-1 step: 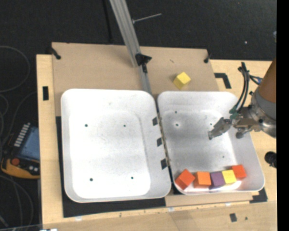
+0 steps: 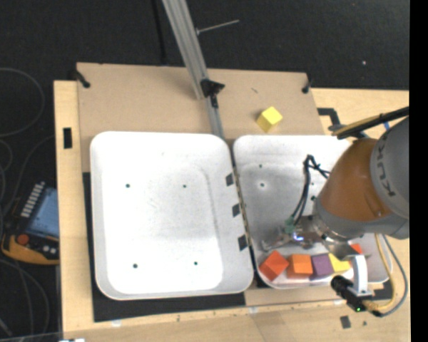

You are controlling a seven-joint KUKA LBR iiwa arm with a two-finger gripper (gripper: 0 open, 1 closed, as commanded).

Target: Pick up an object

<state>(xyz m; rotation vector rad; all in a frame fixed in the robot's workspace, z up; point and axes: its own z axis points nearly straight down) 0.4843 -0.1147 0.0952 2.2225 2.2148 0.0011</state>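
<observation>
Gripper (image 2: 299, 239) low over right white plastic bin (image 2: 271, 162), near front edge — grip state impossible to tell. Row of small coloured blocks just below: red-orange cube (image 2: 274, 264), orange (image 2: 301, 265), purple (image 2: 321, 265), yellow (image 2: 339, 263). Likely light, rigid, smooth-faced — best pinched across opposite flat sides; red-orange end cube looks most accessible.

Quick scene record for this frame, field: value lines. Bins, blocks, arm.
left bin: white, shallow
right bin: white, blocks bunched at its near edge
blocks in right bin: orange block, smaller orange block, purple block, yellow block
stray: yellow cube on the bench, behind the right bin
arm: over the right bin, above the blocks
gripper: fingers hidden
</observation>
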